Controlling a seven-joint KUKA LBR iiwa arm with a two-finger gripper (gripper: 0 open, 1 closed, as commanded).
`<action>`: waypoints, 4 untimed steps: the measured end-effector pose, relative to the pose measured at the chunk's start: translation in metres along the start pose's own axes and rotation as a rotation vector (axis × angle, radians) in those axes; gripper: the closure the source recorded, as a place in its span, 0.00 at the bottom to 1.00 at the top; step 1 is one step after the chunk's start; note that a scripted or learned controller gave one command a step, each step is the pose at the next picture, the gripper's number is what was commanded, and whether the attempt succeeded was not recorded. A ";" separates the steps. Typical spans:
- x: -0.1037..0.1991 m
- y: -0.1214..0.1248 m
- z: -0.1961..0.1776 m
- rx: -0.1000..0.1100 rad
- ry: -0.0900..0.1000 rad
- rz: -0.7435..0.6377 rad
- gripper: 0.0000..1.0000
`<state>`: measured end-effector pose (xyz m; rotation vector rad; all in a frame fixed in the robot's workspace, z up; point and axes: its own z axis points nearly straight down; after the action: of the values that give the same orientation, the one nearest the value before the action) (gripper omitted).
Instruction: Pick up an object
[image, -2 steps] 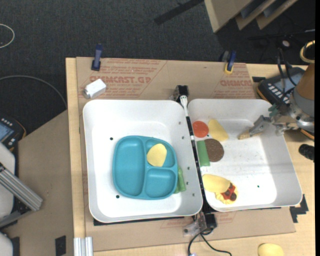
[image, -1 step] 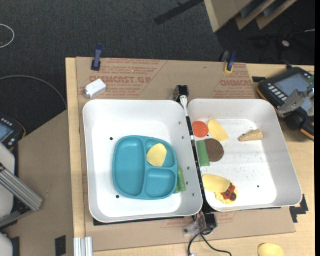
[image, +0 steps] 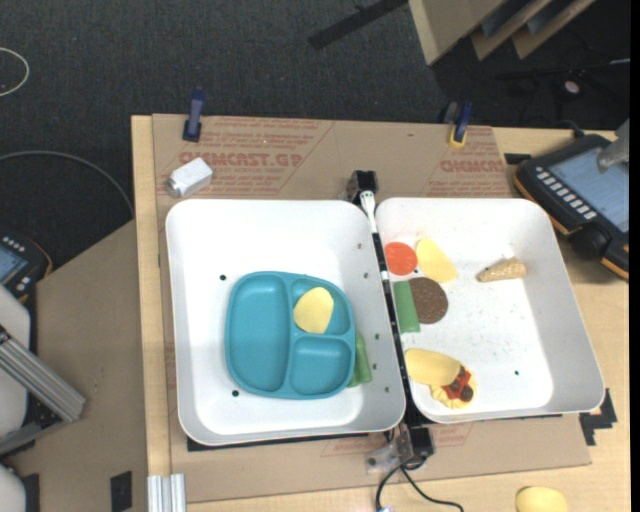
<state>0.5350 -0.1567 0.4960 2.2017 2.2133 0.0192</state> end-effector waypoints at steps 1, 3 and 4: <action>0.035 -0.068 0.337 0.041 0.011 0.006 0.00; -0.028 -0.054 0.021 0.009 0.000 0.002 0.00; -0.029 -0.053 0.015 0.015 0.000 0.004 1.00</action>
<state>0.4821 -0.1862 0.4796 2.2135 2.2161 0.0031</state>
